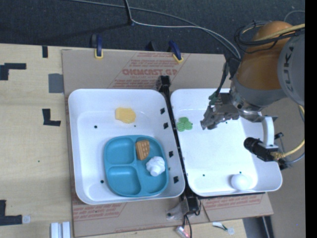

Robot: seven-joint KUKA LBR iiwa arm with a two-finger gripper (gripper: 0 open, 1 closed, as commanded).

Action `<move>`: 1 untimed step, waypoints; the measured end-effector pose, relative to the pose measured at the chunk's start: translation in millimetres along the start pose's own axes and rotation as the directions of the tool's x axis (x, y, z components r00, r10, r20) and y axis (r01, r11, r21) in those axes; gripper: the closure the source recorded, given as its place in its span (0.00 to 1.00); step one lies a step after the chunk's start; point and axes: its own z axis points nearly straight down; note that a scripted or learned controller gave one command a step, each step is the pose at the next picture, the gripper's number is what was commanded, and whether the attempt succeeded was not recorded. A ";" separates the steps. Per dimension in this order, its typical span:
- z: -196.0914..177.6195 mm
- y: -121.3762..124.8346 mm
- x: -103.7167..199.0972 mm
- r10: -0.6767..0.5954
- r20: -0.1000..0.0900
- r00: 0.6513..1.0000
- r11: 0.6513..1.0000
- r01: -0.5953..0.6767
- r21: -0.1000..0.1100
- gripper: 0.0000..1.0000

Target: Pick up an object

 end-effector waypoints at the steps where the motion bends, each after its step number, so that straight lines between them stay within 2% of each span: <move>1: 5.6 5.7 42.6 0.000 0.000 1.000 1.000 0.000 0.000 1.00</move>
